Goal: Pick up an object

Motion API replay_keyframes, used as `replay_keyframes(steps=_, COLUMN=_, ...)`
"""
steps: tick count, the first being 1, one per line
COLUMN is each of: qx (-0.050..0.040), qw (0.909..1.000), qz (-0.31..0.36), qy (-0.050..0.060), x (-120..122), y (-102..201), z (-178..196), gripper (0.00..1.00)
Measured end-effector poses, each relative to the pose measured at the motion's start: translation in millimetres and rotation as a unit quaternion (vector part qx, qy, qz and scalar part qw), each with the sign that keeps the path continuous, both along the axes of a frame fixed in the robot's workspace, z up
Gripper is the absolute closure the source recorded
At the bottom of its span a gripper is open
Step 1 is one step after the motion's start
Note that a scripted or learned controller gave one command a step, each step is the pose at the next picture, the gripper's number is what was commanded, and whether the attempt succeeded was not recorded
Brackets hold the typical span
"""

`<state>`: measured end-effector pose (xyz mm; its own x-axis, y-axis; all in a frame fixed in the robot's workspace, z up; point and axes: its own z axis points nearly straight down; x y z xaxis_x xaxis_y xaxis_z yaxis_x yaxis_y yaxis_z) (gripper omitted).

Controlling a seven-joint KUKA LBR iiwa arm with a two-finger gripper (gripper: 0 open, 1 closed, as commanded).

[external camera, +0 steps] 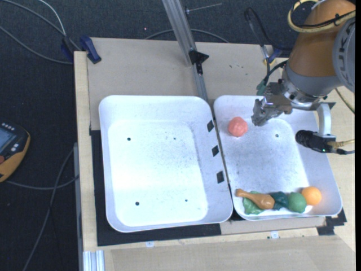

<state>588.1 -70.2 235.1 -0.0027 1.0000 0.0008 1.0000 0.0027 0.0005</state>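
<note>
Hanging over the far part of the right bin (316, 168), the gripper (260, 116) sat just beside a pink ball (237, 126), which lay on the bin floor toward the left bin (113, 151) from it and apart from the fingers. Whether the jaws were open or closed could not be told; nothing showed between them.

Along the right bin's near wall lay a row of small things, close together: a tan drumstick-shaped piece (255, 197), a dark green leafy piece (269, 202), a green ball (296, 202) and an orange ball (311, 196), the last in the near corner farthest from the left bin. All were well apart from the pink ball.

A black cylinder (312, 140) on a bracket of the arm hung over the right bin's outer side. A metal pole (181, 27) slanted across the bench (141, 66) toward the strip between the two bins, ending beyond the right bin's far corner.

The middle of the right bin's floor lay bare between the pink ball and the near row. The left bin's floor showed speckles and a few dark dots.
</note>
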Motion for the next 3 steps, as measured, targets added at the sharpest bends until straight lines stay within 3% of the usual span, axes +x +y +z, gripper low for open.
replay_keyframes(steps=3, qx=0.0003, qw=1.0000, qz=0.001, qy=0.000, x=-70.4, y=129.5, z=9.8, gripper=1.00)
